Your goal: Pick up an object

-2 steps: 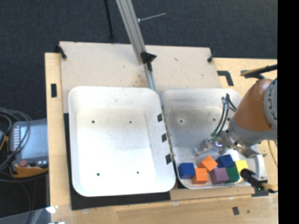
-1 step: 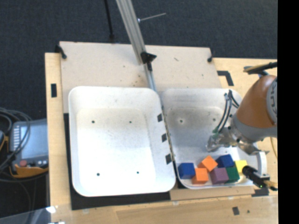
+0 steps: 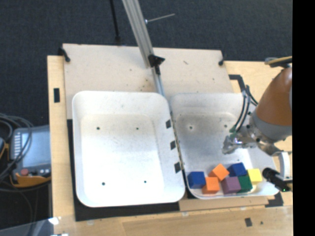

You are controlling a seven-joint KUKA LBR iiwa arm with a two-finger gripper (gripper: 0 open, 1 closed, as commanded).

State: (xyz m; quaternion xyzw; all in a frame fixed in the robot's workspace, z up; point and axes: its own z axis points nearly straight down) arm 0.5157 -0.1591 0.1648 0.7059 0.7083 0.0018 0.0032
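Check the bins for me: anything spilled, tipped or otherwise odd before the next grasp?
Nothing spilled. All the blocks sit bunched in the near corner of the right bin, some at angles, close against its wall, which could crowd a grasp. The tool is above that bin, just behind the cluster. The left bin looks undamaged.

bench [image 3: 56,132]: wooden | left white bin [image 3: 123,100] | right white bin [image 3: 206,102], touching side by side

left bin [image 3: 123,146] open, blocks [image 3: 226,178] crowd right bin's [image 3: 206,112] corner
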